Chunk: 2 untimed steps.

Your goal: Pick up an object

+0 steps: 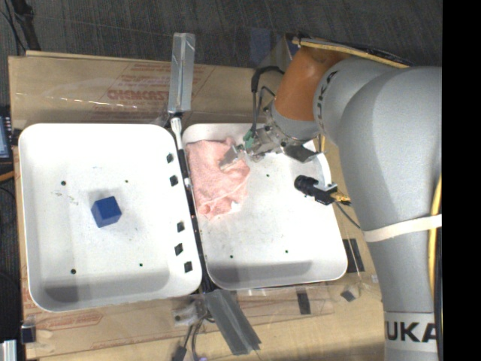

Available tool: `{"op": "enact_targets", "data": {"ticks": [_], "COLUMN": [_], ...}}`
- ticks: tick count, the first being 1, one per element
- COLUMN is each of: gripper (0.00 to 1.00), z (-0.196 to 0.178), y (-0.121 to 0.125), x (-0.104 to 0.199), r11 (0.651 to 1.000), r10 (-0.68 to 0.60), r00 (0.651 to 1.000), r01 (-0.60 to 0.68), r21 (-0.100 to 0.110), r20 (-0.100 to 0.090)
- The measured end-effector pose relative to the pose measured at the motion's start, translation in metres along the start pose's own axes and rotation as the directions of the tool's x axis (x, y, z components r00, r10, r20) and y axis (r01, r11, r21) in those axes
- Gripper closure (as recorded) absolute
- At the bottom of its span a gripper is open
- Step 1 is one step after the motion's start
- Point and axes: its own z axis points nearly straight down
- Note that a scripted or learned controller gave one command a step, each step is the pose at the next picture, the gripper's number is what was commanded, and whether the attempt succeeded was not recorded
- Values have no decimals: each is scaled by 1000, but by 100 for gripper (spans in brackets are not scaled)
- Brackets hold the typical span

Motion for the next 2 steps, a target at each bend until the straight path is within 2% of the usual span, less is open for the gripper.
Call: {"op": "enact_targets", "data": {"ticks": [1,2], "gripper": [100,100], "z": [-11,-92], "y": [1,6], "x": [0,24], "r11": [1000,981], "r10": [-4,-195], "r00": [1000,981], "r01": [4,195], "r21": [1,2], "r20": [0,-1]}}
